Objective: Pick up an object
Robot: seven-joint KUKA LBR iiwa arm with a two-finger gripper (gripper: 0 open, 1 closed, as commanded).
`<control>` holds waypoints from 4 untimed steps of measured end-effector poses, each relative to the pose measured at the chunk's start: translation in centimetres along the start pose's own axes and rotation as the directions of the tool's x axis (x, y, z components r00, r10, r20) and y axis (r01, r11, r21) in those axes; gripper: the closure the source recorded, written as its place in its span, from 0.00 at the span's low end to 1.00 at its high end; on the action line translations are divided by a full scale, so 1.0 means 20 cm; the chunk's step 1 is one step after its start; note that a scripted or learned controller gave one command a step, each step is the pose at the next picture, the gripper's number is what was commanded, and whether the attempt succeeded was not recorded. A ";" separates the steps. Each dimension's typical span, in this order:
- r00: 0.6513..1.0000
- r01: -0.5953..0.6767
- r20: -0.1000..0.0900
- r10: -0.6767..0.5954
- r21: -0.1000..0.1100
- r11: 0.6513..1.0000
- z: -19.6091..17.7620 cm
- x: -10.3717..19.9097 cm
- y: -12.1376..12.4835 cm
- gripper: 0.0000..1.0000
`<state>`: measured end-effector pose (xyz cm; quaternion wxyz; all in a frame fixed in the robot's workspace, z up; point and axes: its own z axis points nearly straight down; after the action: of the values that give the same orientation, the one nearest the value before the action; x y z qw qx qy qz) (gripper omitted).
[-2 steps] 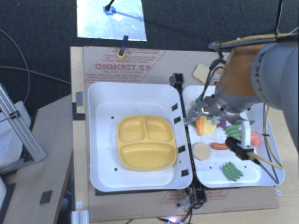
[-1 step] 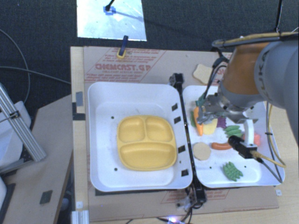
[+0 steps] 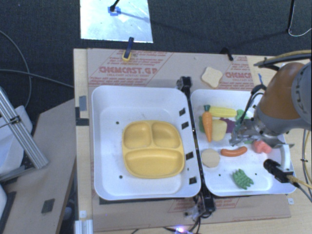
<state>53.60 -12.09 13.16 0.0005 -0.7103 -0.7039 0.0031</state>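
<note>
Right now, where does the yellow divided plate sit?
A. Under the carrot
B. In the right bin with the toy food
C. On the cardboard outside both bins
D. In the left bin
D: the yellow divided plate lies flat in the left bin, while the carrot and the other toy foods sit apart from it in the right bin.
</note>
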 end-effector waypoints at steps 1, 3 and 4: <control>1.000 0.012 -0.006 -0.012 -0.009 1.000 0.23 0.17 -0.12 1.00; 1.000 0.018 -0.006 -0.018 0.002 1.000 -0.24 0.60 -0.12 1.00; 1.000 0.019 -0.006 -0.019 -0.006 1.000 -0.27 0.87 -0.08 1.00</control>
<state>52.24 5.26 18.41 0.0006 -0.7036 -0.7106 -0.0014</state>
